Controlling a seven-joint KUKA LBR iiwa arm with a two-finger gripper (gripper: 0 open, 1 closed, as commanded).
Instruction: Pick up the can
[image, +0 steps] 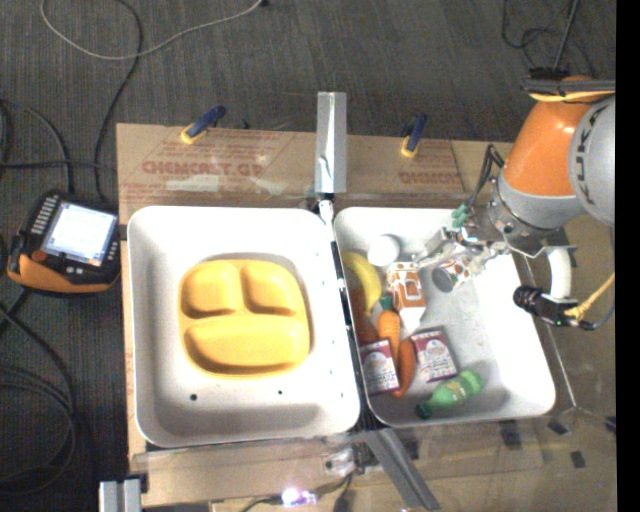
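The can (385, 247), a pale cylinder with a round light top, stands in the back left part of the right bin (520, 385), just behind the banana (362, 280). My gripper (455, 260) hangs low over the back middle of that bin, to the right of the can and apart from it. A small grey and red shape (447, 274) sits right under the gripper's tip. I cannot make out what it is or whether it is held. The orange-banded wrist (545, 160) rises behind the gripper at the right.
The right bin also holds an orange carton (405, 285), a carrot (391, 335), two red cartons (378, 366) (433, 355) and a green bottle (450, 392). The left bin (150, 400) bears a yellow divided tray (245, 315). A pendant (65, 240) lies at the far left.
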